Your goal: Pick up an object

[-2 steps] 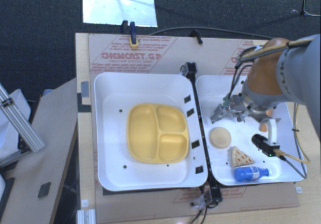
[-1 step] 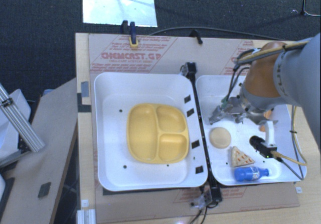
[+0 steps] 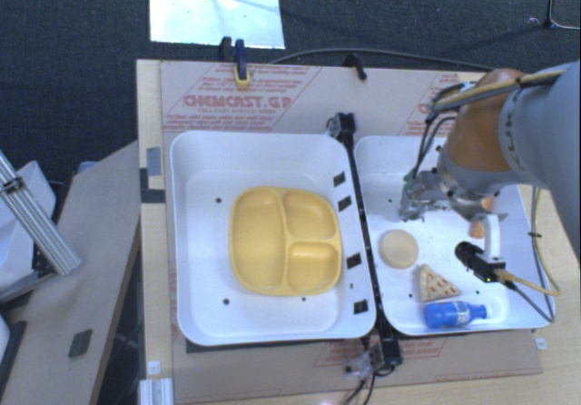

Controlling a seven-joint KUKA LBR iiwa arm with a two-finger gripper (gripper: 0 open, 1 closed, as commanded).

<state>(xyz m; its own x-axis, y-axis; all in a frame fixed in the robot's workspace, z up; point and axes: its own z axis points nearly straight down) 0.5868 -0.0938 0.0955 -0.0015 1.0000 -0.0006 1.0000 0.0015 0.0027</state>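
A dark carpet surrounds the counter (image 3: 150, 212), where two white bins sit side by side on a cardboard sheet. The left bin (image 3: 195, 167) carries a yellow divided plate (image 3: 286, 240), apparently kept apart from the pick items. In the right bin (image 3: 381, 158), a round tan disc (image 3: 398, 249), a waffle wedge (image 3: 437, 285) and a blue bottle (image 3: 456, 313) lie nearer. The hand (image 3: 415, 203) hovers just beyond the disc, likely lining up a pick; whether it is spread I cannot tell.

Camera: single, fixed overhead | Facing: down at a slant | Range: moderate, both white bins (image 3: 186, 240) fully framed plus surrounding floor | Arm (image 3: 522, 135) enters from right
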